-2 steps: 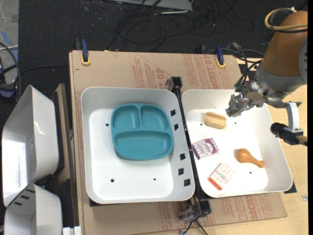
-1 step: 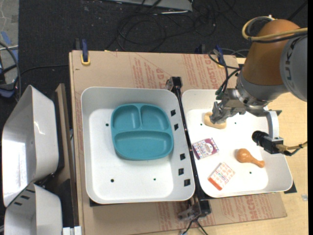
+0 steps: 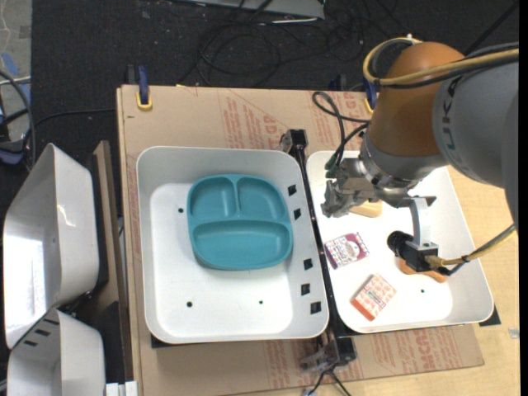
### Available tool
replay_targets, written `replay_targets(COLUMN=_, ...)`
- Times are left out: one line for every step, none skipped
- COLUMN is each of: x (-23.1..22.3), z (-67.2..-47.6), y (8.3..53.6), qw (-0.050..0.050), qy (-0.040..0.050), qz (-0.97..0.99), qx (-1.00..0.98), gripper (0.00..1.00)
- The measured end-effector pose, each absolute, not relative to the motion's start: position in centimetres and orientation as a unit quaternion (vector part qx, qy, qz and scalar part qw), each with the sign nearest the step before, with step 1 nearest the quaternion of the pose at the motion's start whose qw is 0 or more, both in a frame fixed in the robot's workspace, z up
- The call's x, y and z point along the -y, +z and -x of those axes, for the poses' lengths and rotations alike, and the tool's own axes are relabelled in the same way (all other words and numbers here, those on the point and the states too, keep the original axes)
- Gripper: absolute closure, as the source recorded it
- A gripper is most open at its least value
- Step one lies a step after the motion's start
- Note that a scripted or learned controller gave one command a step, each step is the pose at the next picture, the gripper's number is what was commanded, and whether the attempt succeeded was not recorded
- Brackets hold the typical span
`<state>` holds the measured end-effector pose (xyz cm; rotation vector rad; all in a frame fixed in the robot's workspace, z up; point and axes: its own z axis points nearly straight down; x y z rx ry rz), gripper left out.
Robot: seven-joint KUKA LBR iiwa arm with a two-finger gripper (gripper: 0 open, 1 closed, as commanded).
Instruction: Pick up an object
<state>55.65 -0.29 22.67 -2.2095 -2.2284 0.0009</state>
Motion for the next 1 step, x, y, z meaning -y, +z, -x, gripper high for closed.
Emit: replay_targets(x=-4.94, z=-54.00, y=23.82, qw=0.001, qy=-0.0005, qz=0.704, qx=0.710, gripper=1.00)
